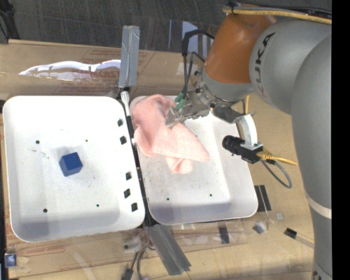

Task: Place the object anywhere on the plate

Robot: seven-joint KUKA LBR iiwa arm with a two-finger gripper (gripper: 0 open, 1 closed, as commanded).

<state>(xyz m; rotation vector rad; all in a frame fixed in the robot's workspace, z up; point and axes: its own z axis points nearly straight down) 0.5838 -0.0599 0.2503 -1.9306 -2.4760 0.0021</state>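
A crumpled pink cloth (166, 136) lies in the right bin (221, 197), spread from its back left corner toward the middle. My gripper (176, 114) is down at the cloth's upper right edge, its tip against the fabric; the wrist hides how it meets the cloth. A small blue cube (71, 163) sits on the floor of the left bin (23, 214), left of centre and far from the gripper.
The arm's grey body and orange band (239, 51) hang over the back right of the right bin. A black fitting with a yellow cable (245, 147) juts over that bin's right rim. A raised divider (131, 156) with black clips separates the bins.
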